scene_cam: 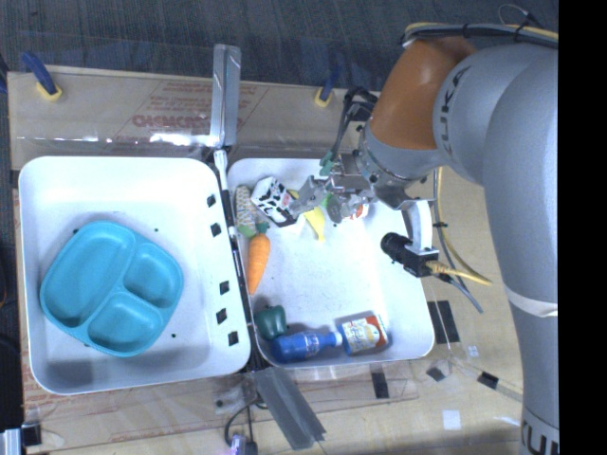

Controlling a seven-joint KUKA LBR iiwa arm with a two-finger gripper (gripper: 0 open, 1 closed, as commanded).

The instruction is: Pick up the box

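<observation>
Hovering over right bin [403, 335], end effector [327, 195] finger state unclear; box [272, 199] partly hidden.

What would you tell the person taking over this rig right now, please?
Gripper: low over the upper part of the right bin; whether it is open or shut cannot be made out.
Box: the black-and-white patterned one, lying in the right bin's upper left corner, just left of the gripper.
Nearby: carrot below it; blue bottle and can at the bin's lower edge. The blue tray sits in the left bin.
Done: the approach.
Left: grasp the box and lift it.
</observation>
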